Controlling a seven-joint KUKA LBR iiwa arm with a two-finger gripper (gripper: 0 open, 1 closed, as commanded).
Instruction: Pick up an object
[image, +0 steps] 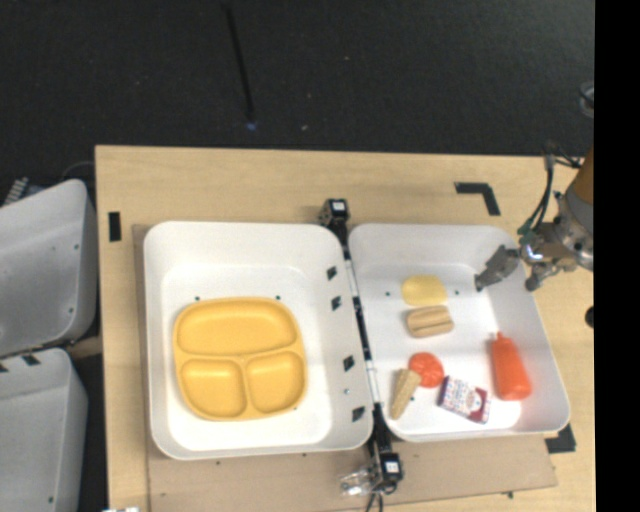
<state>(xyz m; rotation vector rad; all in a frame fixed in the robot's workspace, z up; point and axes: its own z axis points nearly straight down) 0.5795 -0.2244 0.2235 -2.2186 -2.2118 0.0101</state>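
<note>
The right bin holds several toy foods: a yellow block, a hot dog bun, a red ball, a cone, a small printed packet and an orange-red bottle. My gripper hangs over the bin's right rim, up and to the right of the yellow block. Its two dark fingers are spread apart with nothing between them.
The left bin carries a yellow three-compartment tray. A clamp sits at the top of the seam between the bins. The arm's wrist and cables stand at the right edge of the bench.
</note>
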